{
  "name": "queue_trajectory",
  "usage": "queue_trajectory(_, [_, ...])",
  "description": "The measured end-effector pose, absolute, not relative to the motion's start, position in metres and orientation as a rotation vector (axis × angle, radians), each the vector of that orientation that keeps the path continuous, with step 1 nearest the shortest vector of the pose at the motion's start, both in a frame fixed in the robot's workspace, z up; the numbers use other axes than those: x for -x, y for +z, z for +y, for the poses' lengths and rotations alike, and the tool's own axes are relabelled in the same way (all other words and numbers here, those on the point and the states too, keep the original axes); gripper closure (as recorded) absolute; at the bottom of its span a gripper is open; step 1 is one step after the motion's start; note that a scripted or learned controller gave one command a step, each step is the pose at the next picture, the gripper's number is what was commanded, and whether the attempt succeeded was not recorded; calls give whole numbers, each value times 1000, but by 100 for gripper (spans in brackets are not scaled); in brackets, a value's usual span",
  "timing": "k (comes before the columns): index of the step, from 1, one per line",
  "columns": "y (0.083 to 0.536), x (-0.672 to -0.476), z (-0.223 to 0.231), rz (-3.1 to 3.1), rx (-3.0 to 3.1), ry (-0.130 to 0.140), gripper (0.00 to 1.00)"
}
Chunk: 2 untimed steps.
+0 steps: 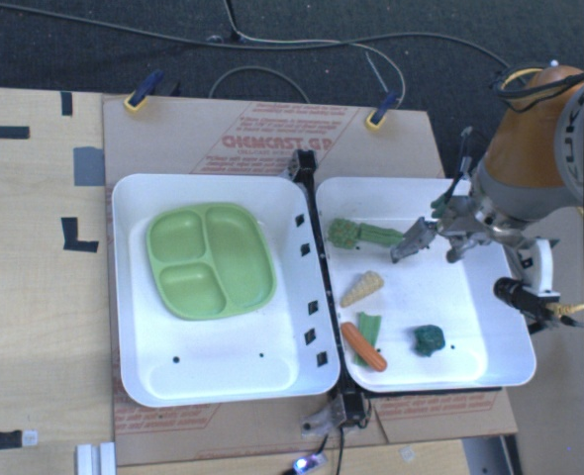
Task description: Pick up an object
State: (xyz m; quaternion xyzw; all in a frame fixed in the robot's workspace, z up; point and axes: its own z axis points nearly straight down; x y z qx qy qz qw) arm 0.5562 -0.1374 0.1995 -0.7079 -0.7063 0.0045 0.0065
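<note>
In the right bin (470, 369) lie a green broccoli-like toy (363, 234) at the upper left, a pale yellow corn piece (361, 287) below it, an orange carrot with green top (364, 343) near the front left, and a small dark green lump (429, 339) near the front. My gripper (434, 244) hangs over the upper right part of this bin, its two fingers apart, with nothing between them. One fingertip (408, 247) sits just right of the broccoli-like toy's end.
The left bin (144, 364) holds a light green divided plate (210, 259). A black divider (317, 285) separates the bins. Cables run across the dark floor behind the bench. The arm's orange band (530, 142) rises at the right.
</note>
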Motion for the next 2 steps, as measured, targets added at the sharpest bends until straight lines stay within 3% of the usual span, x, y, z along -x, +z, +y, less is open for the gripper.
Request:
queue_trajectory(1, [207, -559, -137, -2221, 2218, 2, 0])
queue_trajectory(2, [161, -562, -142, -2220, 2219, 6, 0])
